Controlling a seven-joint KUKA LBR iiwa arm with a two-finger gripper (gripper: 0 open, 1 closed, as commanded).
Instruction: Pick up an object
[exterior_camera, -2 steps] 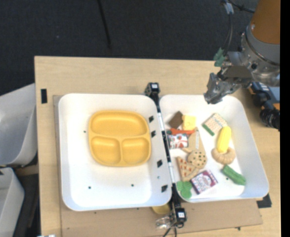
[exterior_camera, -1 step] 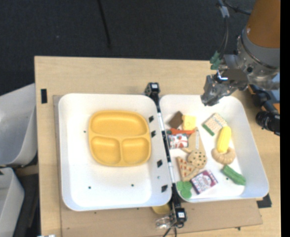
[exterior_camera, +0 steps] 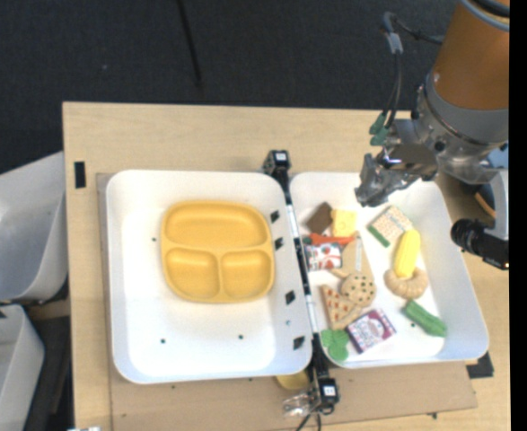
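The right bin [exterior_camera: 456, 281] holds several toy food items: a yellow banana [exterior_camera: 406, 252], a tan doughnut [exterior_camera: 408, 285], a green-and-white card [exterior_camera: 389, 225], a yellow cheese block [exterior_camera: 343, 222], a brown piece [exterior_camera: 320, 216], a red-and-white packet [exterior_camera: 325, 256], a cookie [exterior_camera: 359, 287], a pizza slice [exterior_camera: 338, 307], a purple packet [exterior_camera: 370, 329] and a green pod [exterior_camera: 424, 318]. My gripper [exterior_camera: 373, 189] hangs over the bin's back part, above and left of the card. Nothing shows in its grasp.
In the left bin [exterior_camera: 133, 330] lies a yellow divided plate [exterior_camera: 216, 249]. A black divider with clips [exterior_camera: 294, 259] runs between the bins. A green piece [exterior_camera: 335, 346] sits at the right bin's front left corner. The wooden bench [exterior_camera: 155, 133] surrounds both bins.
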